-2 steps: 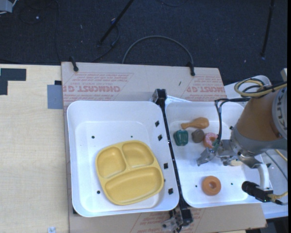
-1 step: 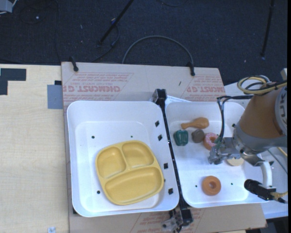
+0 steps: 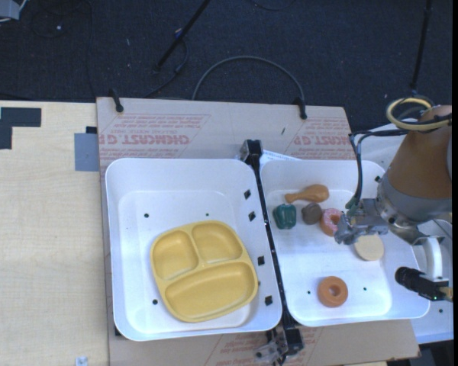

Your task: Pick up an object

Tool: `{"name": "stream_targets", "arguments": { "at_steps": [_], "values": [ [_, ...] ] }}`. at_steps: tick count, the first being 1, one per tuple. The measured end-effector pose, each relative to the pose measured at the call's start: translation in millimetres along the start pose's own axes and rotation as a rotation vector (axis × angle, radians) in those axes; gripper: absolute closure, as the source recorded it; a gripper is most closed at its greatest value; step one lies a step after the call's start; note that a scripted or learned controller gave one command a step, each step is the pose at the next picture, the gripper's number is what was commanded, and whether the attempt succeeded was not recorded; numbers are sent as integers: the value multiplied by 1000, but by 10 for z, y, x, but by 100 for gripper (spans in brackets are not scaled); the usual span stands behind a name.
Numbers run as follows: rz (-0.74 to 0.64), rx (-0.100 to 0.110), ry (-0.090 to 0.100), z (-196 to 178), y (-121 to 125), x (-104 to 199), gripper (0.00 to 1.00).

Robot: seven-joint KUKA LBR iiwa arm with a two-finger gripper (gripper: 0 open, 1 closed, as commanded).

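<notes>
End effector [image 3: 349, 231] is seen low in the right bin [image 3: 382, 300], just beside a pink donut [image 3: 330, 221] and a pale round disc [image 3: 369, 248]; whether it is spread or pinching cannot be told. Nothing is seen held. Nearby are a drumstick [image 3: 308, 195], a green pepper [image 3: 285, 216], a brown lump [image 3: 311, 213] and an orange donut [image 3: 333, 291]. The toys are judged light, stiff and slightly slick. The pink donut is best taken across its ring. A yellow divided tray [image 3: 204, 270] lies in the left bin [image 3: 130, 204].
</notes>
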State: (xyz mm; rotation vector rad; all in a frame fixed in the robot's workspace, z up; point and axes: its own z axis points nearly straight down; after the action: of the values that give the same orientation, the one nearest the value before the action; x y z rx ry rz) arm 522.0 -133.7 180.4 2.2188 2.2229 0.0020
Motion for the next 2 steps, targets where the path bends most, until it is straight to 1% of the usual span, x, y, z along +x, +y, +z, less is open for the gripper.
{"name": "stream_targets", "arguments": {
  "at_steps": [1, 2],
  "values": [
    [1, 2, 0, -276, 4, -6, 100],
    [-3, 6, 3, -255, -7, 611, 100]
  ]
}}
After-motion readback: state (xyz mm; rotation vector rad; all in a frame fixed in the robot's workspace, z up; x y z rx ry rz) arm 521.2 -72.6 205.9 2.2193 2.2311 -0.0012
